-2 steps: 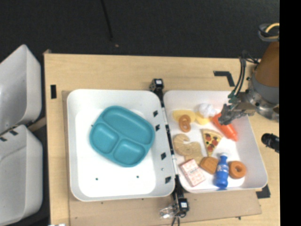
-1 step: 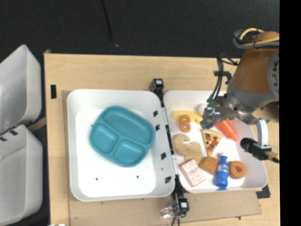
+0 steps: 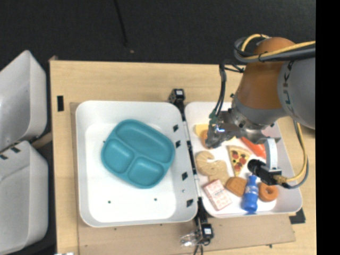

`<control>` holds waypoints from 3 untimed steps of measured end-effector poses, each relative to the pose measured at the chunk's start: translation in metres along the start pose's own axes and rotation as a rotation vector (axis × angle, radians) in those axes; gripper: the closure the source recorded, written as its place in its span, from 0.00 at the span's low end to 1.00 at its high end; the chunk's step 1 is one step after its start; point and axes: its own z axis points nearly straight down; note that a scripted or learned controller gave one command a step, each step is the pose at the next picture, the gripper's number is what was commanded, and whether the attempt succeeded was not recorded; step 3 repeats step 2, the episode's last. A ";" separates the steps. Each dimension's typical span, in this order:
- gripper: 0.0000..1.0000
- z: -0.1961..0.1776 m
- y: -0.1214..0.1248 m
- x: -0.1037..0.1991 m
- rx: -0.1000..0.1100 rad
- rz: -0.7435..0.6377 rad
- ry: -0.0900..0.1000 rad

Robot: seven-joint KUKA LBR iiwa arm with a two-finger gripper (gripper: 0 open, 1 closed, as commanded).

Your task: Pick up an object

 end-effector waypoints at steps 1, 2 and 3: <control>1.00 -0.014 -0.008 0.044 -0.003 0.001 -0.001; 1.00 -0.001 -0.007 0.031 0.001 0.010 -0.003; 1.00 -0.001 -0.007 0.031 0.001 0.010 -0.003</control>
